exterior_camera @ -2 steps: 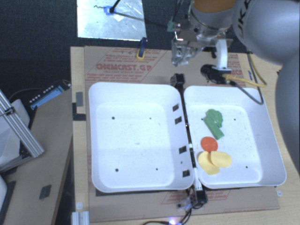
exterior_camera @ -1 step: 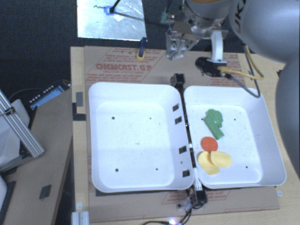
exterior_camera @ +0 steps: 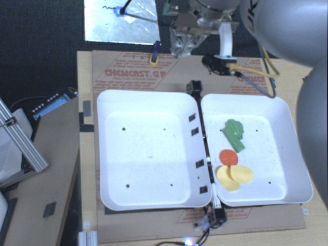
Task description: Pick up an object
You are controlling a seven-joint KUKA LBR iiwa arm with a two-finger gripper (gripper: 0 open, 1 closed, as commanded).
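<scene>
Bench w/ two white bins [exterior_camera: 287,111]; gripper [exterior_camera: 183,47] up top, can't tell its state. Green [exterior_camera: 234,133], red [exterior_camera: 228,158], yellow [exterior_camera: 234,176] pieces untouched, pick not started imo.

Two shallow white bins sit side by side on a brown cardboard sheet [exterior_camera: 133,72] printed with red lettering. The left bin [exterior_camera: 146,150] and right bin [exterior_camera: 277,188] touch along a seam fitted with small black clips [exterior_camera: 195,132]. Behind them lies a shiny foil sheet [exterior_camera: 120,13]. An aluminium rail [exterior_camera: 20,142] stands at far left.
</scene>
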